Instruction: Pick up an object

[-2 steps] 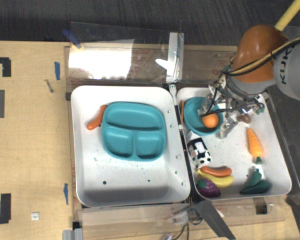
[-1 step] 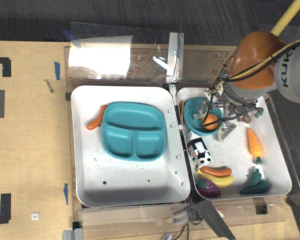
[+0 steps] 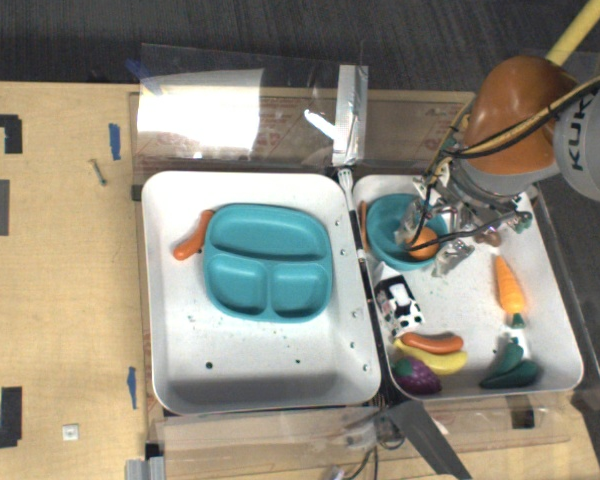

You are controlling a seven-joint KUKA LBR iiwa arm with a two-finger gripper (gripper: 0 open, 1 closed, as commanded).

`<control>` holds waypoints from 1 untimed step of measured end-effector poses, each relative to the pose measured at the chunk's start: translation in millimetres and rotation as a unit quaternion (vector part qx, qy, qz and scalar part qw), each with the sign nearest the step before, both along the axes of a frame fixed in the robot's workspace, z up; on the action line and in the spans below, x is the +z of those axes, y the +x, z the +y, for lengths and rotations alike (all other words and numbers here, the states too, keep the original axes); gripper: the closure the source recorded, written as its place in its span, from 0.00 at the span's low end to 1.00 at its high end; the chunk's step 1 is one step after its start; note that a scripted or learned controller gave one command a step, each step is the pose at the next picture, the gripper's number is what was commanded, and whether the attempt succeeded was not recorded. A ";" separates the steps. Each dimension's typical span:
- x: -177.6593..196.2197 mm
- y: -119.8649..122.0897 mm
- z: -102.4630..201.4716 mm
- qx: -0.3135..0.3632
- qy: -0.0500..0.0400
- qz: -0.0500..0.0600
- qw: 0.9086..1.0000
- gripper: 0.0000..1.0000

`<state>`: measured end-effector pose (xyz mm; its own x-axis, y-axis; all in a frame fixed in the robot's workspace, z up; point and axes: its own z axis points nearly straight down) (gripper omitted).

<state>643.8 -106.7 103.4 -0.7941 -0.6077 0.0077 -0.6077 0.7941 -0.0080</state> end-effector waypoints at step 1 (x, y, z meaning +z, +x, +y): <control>92.3 18.3 32.4 -0.027 0.001 0.011 1.000 1.00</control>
